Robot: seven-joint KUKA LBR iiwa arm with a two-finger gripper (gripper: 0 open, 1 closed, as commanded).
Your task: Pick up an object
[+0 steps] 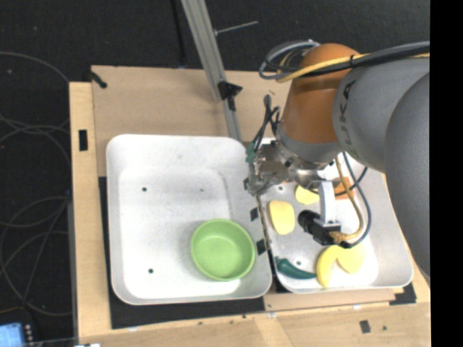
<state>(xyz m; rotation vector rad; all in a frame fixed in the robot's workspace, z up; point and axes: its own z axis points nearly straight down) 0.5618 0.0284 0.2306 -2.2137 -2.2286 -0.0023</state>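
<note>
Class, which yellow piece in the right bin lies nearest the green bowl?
The oval yellow piece beside the wall facing the green bowl; the others lie farther right.

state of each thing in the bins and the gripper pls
green bowl, upright, empty, in the left bin
yellow piece, lying loose in the right bin
yellow wedge, lying at that bin's front
teal thing, lying by the front wall
gripper, above the right bin's left edge

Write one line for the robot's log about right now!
arm: above right bin | left bin: green bowl | right bin: yellow pieces | pickup: none seen
</note>
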